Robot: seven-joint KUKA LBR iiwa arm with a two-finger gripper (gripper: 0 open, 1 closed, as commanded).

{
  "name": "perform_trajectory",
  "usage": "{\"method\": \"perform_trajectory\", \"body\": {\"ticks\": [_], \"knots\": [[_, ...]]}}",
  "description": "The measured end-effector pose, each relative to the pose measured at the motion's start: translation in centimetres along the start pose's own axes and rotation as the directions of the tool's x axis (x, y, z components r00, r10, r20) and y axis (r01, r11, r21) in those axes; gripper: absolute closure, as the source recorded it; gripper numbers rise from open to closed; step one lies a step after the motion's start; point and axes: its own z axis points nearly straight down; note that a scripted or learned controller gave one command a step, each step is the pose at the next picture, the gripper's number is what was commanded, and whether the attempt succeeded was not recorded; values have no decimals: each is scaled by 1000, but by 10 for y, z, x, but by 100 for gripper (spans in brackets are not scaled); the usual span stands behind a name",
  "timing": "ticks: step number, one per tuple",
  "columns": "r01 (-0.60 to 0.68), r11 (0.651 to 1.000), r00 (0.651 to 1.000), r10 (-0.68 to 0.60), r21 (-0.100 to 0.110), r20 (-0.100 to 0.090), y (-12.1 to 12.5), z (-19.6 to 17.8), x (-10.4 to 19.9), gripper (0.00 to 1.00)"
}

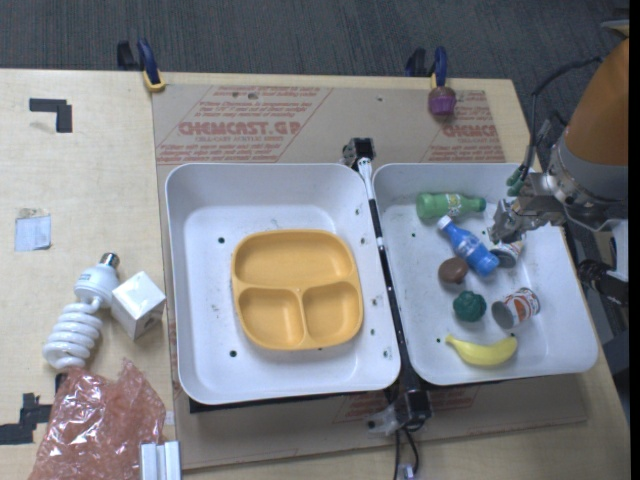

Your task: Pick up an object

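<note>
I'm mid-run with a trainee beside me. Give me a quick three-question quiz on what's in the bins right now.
1. True or false: the yellow divided tray lies in the left bin.
2. Which item in the right bin lies closest to the camera-side edge? A) green bottle B) banana C) blue bottle
3. Fill in: the gripper is over the right bin, next to the ______ bottle's right end.

Key:
1. True
2. B
3. blue
</note>
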Motion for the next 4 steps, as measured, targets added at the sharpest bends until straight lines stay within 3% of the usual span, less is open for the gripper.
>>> {"method": "perform_trajectory", "body": {"ticks": [1, 2, 3, 4], "knots": [[-3, 1000, 1000, 3, 0, -1, -15, 125, 21, 0], [-3, 1000, 1000, 3, 0, -1, -57, 144, 24, 0], [-3, 1000, 1000, 3, 0, -1, -76, 144, 35, 0], [-4, 1000, 1000, 4, -4, 0, -74, 134, 35, 100]]}}
